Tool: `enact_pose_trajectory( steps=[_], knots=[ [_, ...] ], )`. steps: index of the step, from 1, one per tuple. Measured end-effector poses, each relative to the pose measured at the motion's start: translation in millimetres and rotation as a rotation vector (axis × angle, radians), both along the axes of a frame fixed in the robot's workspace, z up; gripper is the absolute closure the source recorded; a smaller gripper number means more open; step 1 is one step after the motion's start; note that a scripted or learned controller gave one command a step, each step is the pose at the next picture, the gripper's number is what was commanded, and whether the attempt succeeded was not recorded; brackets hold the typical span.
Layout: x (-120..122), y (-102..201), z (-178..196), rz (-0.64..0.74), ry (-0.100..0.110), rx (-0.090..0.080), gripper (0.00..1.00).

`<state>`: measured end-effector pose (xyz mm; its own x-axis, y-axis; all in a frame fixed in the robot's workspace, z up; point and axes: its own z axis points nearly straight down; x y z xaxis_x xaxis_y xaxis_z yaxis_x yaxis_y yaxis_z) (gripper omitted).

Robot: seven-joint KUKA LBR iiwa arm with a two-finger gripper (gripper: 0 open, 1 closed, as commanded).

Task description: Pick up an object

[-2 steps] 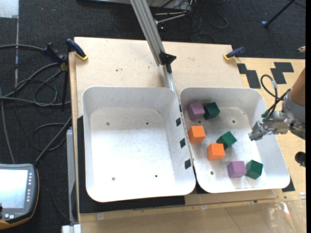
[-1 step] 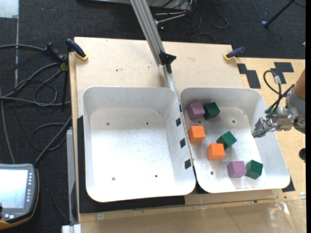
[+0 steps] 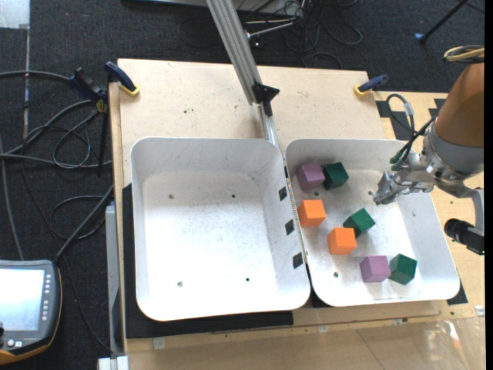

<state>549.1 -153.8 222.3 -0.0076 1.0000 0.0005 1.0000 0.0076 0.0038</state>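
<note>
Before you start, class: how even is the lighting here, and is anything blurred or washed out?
Camera view: lighting soft and even, faint shadows beside the blocks in the right bin; left bin bright white, its speckled floor still readable; gripper slightly soft, cubes sharp; clear plastic at the bottom right corner shows mild glare.

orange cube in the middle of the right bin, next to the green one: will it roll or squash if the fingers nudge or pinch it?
The orange cube has flat faces and rests on one, so it would likely slide, not roll. It looks rigid with crisp edges, probably holding shape under a pinch. The green cube sits almost against its corner, so a nudge from the gripper may shove both.
</note>
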Motion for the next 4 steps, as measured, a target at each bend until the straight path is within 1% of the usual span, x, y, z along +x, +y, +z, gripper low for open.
enact_pose_trajectory(
  steps=[1, 2, 3, 4],
  knots=[
    [17.1, 57.6, 10.5, 0.001, 0.001, 0.001, 1.0],
    [32.2, 106.4, 0.4, 0.0, 0.003, 0.0, 1.0],
    [57.1, 154.0, 2.1, 0.0, 0.001, 0.001, 1.0],
    [74.2, 209.1, 14.7, 0.001, 0.0, 0.002, 1.0]
  ],
)
